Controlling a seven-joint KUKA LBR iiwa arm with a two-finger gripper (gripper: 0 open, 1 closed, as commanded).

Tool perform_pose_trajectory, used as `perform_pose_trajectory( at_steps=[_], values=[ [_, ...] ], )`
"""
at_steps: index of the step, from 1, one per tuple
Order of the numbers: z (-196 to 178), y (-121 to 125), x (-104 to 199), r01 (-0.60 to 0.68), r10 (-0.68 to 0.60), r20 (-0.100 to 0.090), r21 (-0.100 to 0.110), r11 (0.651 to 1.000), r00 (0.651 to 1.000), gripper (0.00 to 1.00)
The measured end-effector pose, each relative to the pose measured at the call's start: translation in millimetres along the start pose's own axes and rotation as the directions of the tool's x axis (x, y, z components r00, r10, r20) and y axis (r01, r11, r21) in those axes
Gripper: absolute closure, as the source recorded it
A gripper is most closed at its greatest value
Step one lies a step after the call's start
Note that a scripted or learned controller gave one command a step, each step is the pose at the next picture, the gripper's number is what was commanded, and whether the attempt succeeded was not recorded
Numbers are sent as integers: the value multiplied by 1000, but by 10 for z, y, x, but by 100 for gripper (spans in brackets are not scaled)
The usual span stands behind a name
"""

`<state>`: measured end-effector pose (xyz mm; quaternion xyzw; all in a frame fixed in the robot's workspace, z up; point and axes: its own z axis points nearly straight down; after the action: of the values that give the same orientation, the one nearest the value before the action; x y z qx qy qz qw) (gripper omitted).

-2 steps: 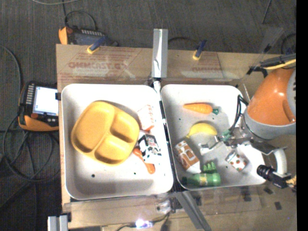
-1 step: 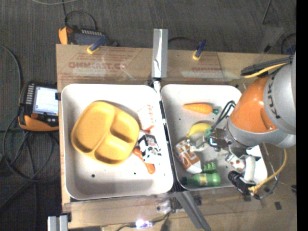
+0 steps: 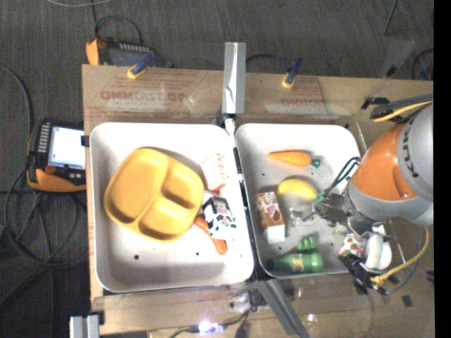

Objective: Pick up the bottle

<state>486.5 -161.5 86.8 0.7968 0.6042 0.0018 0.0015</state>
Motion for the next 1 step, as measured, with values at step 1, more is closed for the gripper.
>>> perform_pose_trajectory(
  at_steps=[1],
  values=[
    [-76,136,-142,-33,33,1,10,999,999,0]
  ],
)
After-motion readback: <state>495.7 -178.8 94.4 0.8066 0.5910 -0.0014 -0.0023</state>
